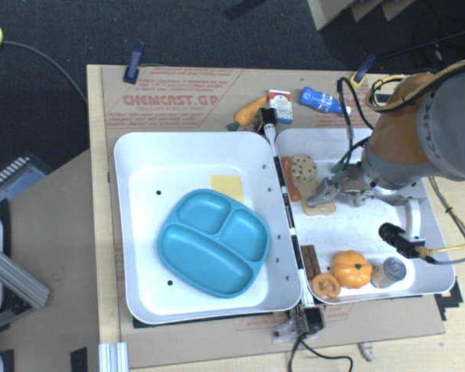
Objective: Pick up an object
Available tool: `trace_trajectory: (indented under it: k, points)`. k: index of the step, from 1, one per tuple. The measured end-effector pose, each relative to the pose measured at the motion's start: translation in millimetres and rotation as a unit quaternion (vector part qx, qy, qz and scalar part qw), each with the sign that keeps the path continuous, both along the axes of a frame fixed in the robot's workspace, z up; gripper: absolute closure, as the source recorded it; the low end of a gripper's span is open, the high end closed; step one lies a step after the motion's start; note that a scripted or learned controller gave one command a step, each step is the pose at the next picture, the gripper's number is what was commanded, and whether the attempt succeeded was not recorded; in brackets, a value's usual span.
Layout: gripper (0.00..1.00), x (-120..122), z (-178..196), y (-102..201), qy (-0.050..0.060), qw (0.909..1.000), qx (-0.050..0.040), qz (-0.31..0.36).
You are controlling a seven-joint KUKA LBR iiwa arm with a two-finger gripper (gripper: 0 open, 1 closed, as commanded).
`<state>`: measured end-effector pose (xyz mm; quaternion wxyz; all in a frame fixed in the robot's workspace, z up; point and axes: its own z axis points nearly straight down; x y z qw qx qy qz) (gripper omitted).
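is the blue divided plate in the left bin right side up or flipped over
Right side up. The blue divided plate shows its three hollow compartments and raised dividers facing the camera, resting in the left bin.

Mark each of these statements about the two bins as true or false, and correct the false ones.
1. The blue divided plate lies in the left bin. True.
2. A small orange pumpkin sits in the right bin. True.
3. The yellow slice lies in the right bin. False: it lies in the left bin, just above the plate.
4. The gripper is over the left bin. False: it is over the right bin, near the cookie.
5. The blue wrapper lies inside the right bin. False: it lies on the bench above that bin.
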<state>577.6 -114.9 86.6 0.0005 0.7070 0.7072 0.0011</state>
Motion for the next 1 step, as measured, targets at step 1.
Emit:
trace_trajectory:
  k: [1]
  points:
    - [0.0, 7.5, 0.0, -2.1, -0.001, 1.0, -0.0004, 0.0]
